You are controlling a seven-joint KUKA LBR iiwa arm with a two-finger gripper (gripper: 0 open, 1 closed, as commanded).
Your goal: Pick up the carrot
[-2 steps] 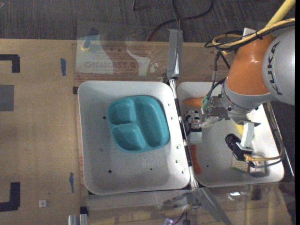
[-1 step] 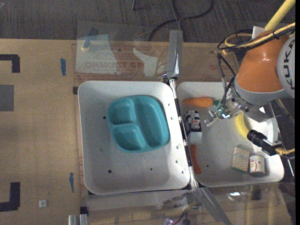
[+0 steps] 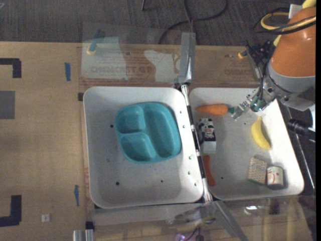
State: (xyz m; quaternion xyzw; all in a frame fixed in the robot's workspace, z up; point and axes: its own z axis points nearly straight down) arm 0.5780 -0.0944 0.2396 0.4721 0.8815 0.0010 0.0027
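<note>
The orange carrot (image 3: 211,109) lies on its side near the back left corner of the right bin (image 3: 235,192), its green top pointing right. My gripper (image 3: 244,107) hangs just to the right of that green end, reaching in from the arm's orange band at the upper right. It is close to the carrot's tip, and whether it touches is too small to tell. Nothing is visibly lifted off the bin floor.
The right bin also holds a black-and-white carton (image 3: 207,132) just in front of the carrot, a red pepper (image 3: 208,169), a yellow banana (image 3: 261,133), a small box (image 3: 257,169) and a can (image 3: 274,175). A teal divided plate (image 3: 148,132) sits in the left bin (image 3: 100,179).
</note>
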